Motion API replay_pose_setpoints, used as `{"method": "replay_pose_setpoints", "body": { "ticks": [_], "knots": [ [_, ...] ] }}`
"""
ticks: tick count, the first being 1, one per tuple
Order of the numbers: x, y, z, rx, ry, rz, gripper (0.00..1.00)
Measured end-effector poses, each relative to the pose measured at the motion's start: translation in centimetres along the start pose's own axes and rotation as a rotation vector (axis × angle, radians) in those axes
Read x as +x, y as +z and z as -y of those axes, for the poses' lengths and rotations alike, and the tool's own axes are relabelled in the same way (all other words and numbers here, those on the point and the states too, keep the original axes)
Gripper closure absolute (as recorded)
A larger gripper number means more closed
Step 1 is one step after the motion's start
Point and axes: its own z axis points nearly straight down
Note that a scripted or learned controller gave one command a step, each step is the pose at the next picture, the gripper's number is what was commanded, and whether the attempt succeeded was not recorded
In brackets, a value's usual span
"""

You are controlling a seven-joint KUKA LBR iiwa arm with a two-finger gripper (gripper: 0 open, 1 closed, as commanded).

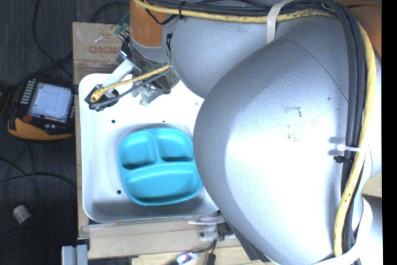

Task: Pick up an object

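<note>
**Item 1, gripper** (151,90): at the end of grey arm (279,133) w/ orange band (152,15) above the wrist. Hangs over the far part of the white bin. Wide or narrow: cannot tell, as wrist hardware crowds it.

**Item 2, blue tray** (160,164): light blue plastic, rounded corners, 3 compartments (2 small on the side nearer the gripper, 1 large on the side away from it). Lies flat on the bin floor, below the gripper in the view. Near it but clearly apart, no contact. Right edge sits just beside the arm's bulk.

**Item 3, white bin** (99,152): shallow, glossy, directly under the gripper. Extends below and to the left of it. A few small dark dots on the floor btwn gripper and tray.

**Item 4, bench** (136,234): pale wood edge w/ metal fittings, past the tray on the side away from the gripper.

**Item 5, cardboard sheet** (96,46): brown w/ reddish print, up and left of the gripper, beside the bin's far rim.

**Item 6, handheld controller** (43,107): orange and black case w/ lit screen, well to the left of the gripper, outside the bin on the dark floor (37,9).

**Item 7, small grey object** (22,214): on the floor, far down-left of the gripper. Too small to identify.
</note>
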Motion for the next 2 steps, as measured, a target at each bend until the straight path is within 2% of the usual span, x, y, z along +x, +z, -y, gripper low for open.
{"method": "replay_pose_setpoints", "body": {
  "ticks": [1, 2],
  "knots": [
    [-0.17, -6.59, -3.86, 0.000, 0.186, -0.001, 1.00],
    [-0.19, -6.58, -3.89, 0.000, 0.188, 0.000, 0.00]
  ]
}}
